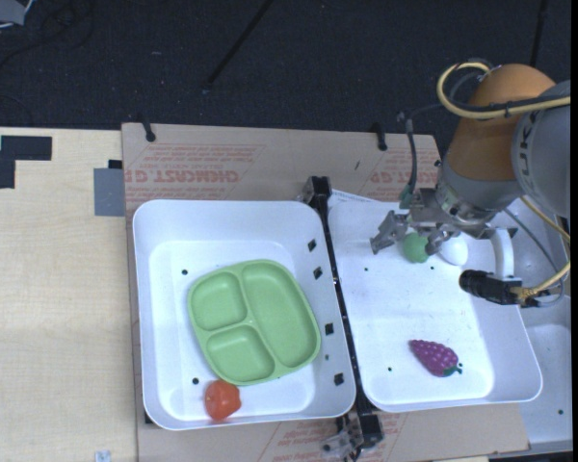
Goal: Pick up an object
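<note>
My gripper [414,236] hangs over the back of the right bin [520,393], open, with its fingers spread. A small green ball [416,248] sits just below it, between the fingertips, and I cannot tell whether they touch it. Right beside the ball lies a white rounded object [454,251]. A purple bunch of grapes [433,356] rests near the front of the same bin. In the left bin [159,229] lie a green divided plate [254,321] and a red-orange object [222,399] at the front edge.
A black divider rail [332,296] runs between the two bins. The middle of the right bin floor [405,306] is bare. Cardboard [222,162] lies behind the bins and a wooden benchtop [48,296] lies to their left.
</note>
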{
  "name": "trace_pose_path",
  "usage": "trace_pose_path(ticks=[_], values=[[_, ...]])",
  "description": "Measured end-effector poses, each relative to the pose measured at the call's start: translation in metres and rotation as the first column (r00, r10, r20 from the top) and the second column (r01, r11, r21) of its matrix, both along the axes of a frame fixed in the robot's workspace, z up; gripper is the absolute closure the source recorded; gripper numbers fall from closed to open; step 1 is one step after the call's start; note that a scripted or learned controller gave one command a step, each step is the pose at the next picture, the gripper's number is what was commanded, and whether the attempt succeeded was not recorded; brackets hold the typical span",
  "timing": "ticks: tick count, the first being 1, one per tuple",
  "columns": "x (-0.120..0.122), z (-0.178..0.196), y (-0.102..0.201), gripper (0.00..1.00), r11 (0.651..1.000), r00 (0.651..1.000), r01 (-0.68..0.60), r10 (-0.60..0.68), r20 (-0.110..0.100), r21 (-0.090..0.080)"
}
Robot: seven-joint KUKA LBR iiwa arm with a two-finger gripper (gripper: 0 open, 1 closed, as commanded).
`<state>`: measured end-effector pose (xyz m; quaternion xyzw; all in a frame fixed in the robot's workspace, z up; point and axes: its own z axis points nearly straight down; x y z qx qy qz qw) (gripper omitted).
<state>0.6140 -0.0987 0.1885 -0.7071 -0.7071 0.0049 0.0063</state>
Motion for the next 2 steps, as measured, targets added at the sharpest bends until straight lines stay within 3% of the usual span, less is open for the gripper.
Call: trace_pose_path(ticks=[1,2], values=[[0.003,0.008,0.0,0.0,1.0,1.0,-0.001,0.001,0.014,-0.002],[0.009,-0.043,0.007,0.0,1.0,1.0,-0.002,0.002,0.008,-0.001]])
